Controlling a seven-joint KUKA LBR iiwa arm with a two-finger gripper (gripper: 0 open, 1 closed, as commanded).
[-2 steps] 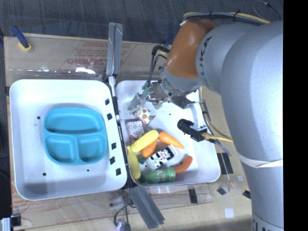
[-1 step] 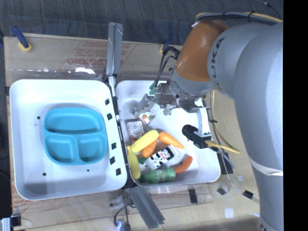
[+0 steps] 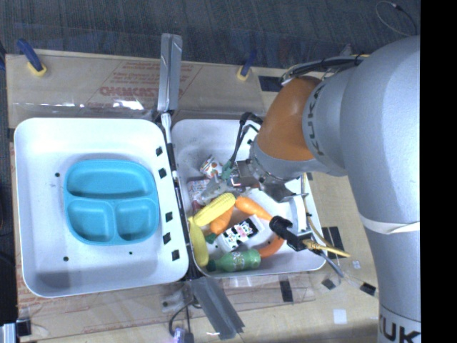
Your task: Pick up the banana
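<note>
— Room in the left bin [image 3: 43, 213]?
— Plenty around the blue tray [image 3: 111, 199]; bare white floor on all sides.
— And the right bin [image 3: 214, 131]?
— Crowded. Banana [image 3: 198, 243] pressed against the left wall, hemmed by corn [image 3: 214, 209], carrot [image 3: 253, 207] and green bottle [image 3: 235, 261]. Arm [image 3: 343, 120] overhanging the right half.

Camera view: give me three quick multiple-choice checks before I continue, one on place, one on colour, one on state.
1. Where does the banana lie?
A. in the left bin
B. in the right bin, against its left wall
C. on the bench

2. What colour is the divided tray?
A. blue
B. red
C. white

3. How does the tray sit?
A. tipped on edge
B. flat in the left bin
C. stacked on the corn

Answers: 1 B, the banana hugs the divider side. 2 A, it is plainly light blue. 3 B, all three compartments face up.
</note>
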